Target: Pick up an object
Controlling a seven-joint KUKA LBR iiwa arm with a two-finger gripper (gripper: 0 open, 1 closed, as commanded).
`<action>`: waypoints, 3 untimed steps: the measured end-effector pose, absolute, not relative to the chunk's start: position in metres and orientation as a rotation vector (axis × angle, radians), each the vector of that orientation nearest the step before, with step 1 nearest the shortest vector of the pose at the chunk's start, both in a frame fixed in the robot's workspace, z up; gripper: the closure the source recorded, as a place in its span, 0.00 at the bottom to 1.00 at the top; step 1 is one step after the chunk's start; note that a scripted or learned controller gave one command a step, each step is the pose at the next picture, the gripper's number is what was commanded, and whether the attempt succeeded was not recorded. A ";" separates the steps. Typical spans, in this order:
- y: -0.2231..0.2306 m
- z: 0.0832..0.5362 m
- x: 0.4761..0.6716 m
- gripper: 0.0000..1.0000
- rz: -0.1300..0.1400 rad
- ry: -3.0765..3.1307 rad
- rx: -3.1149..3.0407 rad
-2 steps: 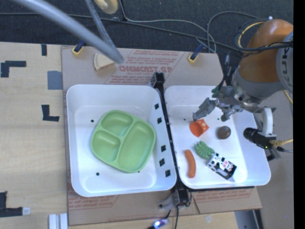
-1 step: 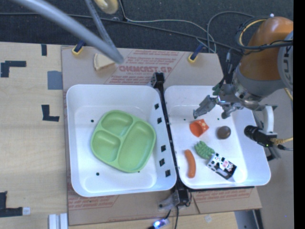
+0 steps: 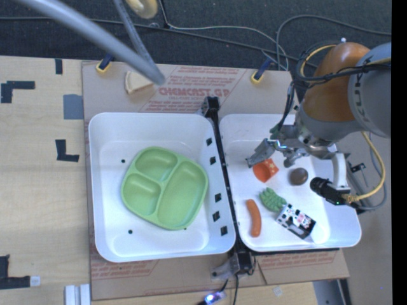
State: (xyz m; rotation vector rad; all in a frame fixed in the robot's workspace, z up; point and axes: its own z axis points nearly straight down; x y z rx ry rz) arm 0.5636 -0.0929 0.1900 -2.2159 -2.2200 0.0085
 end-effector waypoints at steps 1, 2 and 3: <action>-0.098 0.127 0.562 0.00 0.009 -2.218 -2.217; -0.098 0.083 0.562 0.00 0.003 -2.223 -2.220; -0.098 0.096 0.563 1.00 0.001 -2.226 -2.221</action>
